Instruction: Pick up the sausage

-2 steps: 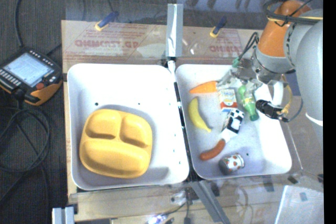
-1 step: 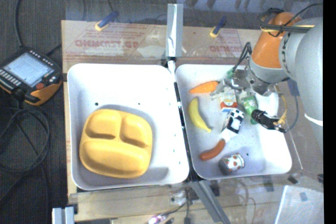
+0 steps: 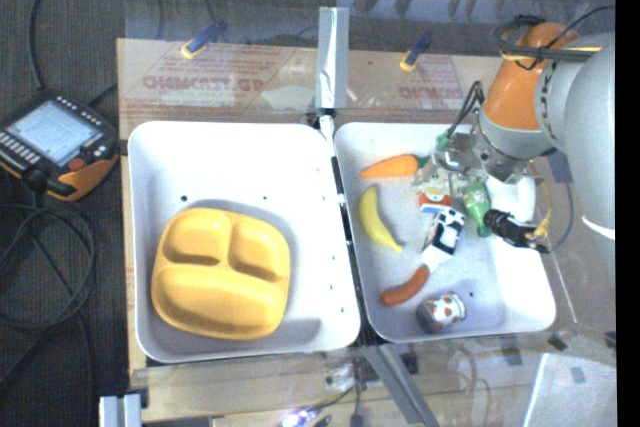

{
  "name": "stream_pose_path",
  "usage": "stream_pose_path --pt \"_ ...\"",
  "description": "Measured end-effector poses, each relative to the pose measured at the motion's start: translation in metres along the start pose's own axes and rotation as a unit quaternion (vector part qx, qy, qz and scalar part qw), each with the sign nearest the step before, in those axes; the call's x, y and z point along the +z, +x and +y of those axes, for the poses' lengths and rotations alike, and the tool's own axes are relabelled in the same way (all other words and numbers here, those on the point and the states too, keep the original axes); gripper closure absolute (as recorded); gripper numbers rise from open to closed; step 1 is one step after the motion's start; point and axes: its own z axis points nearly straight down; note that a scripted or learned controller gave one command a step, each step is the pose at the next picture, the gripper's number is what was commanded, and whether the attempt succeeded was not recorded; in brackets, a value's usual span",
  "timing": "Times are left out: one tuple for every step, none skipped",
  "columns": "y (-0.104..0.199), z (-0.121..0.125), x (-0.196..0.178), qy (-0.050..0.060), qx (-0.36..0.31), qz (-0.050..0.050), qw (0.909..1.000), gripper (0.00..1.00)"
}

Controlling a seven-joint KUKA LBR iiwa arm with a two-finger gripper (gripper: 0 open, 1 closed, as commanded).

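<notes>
The sausage (image 3: 404, 286), a short reddish-orange piece, lies near the front of the right bin (image 3: 520, 300), pointing diagonally. My gripper (image 3: 452, 167) hangs over the back of that bin, below the orange band of the arm (image 3: 515, 95). It sits well behind the sausage, among a small cluster of items, and nothing can be seen held in it.
In the right bin are a carrot (image 3: 391, 166), a banana (image 3: 376, 218), a black-and-white item (image 3: 445, 233), a green bottle (image 3: 475, 205) and a small can (image 3: 441, 311) beside the sausage. A yellow divided tray (image 3: 222, 270) lies in the left bin (image 3: 160, 150).
</notes>
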Motion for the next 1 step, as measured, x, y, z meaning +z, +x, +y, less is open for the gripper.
stream_pose_path --pt "0.0361 -0.0258 -0.0827 0.0 -0.047 -0.002 0.9989 1.0"
